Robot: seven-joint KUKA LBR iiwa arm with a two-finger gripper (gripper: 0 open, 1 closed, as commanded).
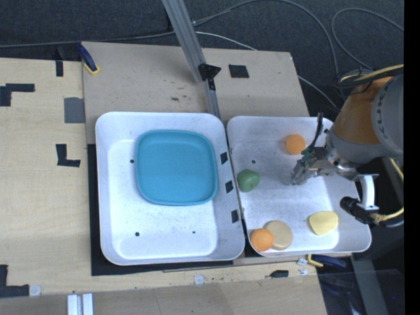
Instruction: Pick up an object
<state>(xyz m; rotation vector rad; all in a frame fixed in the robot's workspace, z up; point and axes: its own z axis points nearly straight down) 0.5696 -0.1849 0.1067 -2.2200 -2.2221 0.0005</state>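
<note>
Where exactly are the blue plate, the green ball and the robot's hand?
Blue plate (176, 167): camera view, middle of its flat face.
Green ball (248, 180): camera view, centre of its top.
Hand (300, 175): camera view, between its fingertips.

evenly lit from above, moderately bright, soft short shadows under the gripper (303, 170) and along the white bins' (118, 241) rims, mild glare on bin floors, slightly soft focus, grainy dark surround.
</note>
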